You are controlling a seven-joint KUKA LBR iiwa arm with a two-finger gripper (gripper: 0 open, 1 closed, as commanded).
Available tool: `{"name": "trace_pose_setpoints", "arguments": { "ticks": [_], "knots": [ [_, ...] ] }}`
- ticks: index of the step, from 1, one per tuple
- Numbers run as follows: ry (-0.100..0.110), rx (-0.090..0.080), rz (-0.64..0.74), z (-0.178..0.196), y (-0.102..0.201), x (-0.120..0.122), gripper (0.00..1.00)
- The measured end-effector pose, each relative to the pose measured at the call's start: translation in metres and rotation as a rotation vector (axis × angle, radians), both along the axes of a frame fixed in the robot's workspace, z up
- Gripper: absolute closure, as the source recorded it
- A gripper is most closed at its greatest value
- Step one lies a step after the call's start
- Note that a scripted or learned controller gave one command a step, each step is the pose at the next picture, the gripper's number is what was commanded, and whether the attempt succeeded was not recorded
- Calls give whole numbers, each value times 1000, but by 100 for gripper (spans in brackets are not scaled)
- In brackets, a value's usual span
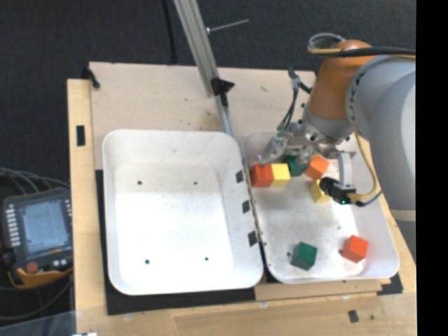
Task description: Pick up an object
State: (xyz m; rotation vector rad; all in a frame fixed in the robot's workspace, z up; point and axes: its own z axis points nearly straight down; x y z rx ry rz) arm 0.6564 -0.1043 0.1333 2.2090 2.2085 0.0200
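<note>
My gripper (299,152) is low over the far end of the right bin (329,271), under the orange wrist band. Just below it lies a tight cluster: a red-orange cube (261,176), a yellow cube (281,173), a dark green block (298,166) partly hidden by the gripper, and an orange cube (318,166). A small yellow block (319,192) sits just right of the cluster by a black cable clip. Nearer the front of the same bin rest a green cube (304,255) and an orange cube (355,248), well apart from the gripper.
The left bin (122,152) adjoins the right one along a shared rim with black clips (246,205). A slanted aluminium post (199,40) rises behind the bins. The grey arm (392,117) covers the right bin's far right corner.
</note>
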Motion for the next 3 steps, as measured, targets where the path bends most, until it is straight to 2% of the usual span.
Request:
{"name": "trace_pose_setpoints", "arguments": {
  "ticks": [1, 2, 3],
  "knots": [
    [-4, 0, -3, 11, -1, 1, 100],
    [16, 3, -3, 60, -3, -5, 100],
    [15, 2, 2, 105, -4, 0, 100]
  ]
}}
